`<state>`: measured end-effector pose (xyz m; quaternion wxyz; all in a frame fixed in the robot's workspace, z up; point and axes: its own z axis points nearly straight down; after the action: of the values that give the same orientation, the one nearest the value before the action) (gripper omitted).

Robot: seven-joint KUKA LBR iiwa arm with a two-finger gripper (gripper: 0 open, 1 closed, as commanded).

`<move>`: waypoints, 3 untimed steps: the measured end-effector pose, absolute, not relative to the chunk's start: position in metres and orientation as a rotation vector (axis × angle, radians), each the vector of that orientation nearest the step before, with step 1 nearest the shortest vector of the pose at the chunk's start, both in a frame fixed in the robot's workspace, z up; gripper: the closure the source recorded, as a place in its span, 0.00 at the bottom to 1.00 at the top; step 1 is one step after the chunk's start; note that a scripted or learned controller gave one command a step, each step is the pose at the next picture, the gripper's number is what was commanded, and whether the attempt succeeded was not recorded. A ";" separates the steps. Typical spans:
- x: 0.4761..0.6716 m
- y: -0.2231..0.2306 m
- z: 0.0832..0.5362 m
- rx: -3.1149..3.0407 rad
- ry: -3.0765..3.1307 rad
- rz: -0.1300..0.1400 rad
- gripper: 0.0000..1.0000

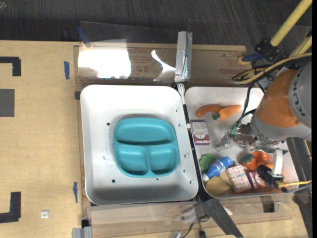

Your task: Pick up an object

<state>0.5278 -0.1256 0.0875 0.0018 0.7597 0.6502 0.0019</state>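
- Camera view, from above and at a slant: two shallow white bins are seen side by side on the bench, the left bin and the right bin.
- A teal divided tray is seen lying flat in the middle of the left bin, with one long compartment at the far side and two smaller ones at the near side.
- The arm, grey with an orange band, is seen reaching in from the right over the right bin.
- The gripper is lowered near the middle of the right bin; whether it is spread or closed cannot be told, and nothing is seen held by it.
- An orange carrot is seen lying just beyond the gripper, toward the far wall of the bin.
- A small white and red packet is seen lying to the left of the gripper, near the wall between the bins.
- On the near side of the gripper a cluster of things is seen: a green item, a blue item, a tan rounded item and a red and white box.
- A small orange item is seen just below the wrist, to the right of the cluster.
- None of these things can be seen touching the gripper.
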 end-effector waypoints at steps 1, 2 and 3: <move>0.484 -0.103 0.089 2.286 2.130 0.014 0.00; 0.485 -0.102 0.099 2.288 2.130 0.017 1.00; 0.509 -0.065 0.221 2.585 1.782 0.004 1.00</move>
<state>0.5094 -0.0653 0.2212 0.0010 0.8233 0.5676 0.0013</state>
